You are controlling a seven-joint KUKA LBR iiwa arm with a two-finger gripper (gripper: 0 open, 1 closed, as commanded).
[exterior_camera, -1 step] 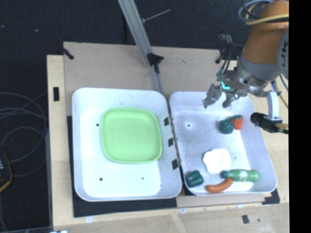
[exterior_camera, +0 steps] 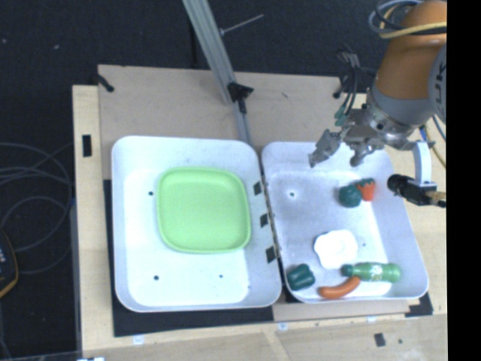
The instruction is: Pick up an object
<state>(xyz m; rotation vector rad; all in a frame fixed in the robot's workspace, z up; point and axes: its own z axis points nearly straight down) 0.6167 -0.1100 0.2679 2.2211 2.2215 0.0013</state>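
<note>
Nothing picked yet: gripper (exterior_camera: 340, 150) spread wide, holding nothing, over the right bin's (exterior_camera: 301, 164) back edge. Nearest candidate, teal lump (exterior_camera: 349, 195), lies w/ an orange piece (exterior_camera: 367, 190) nr bin's right edge. Descent and grasp left.

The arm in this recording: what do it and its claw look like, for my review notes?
The arm is a thick rounded body, grey lower down with an orange band above the wrist. Thin pale cables loop over its top and dark wires run down its side. The claw is a small grey metal two-finger unit, far slimmer than the arm.
</note>
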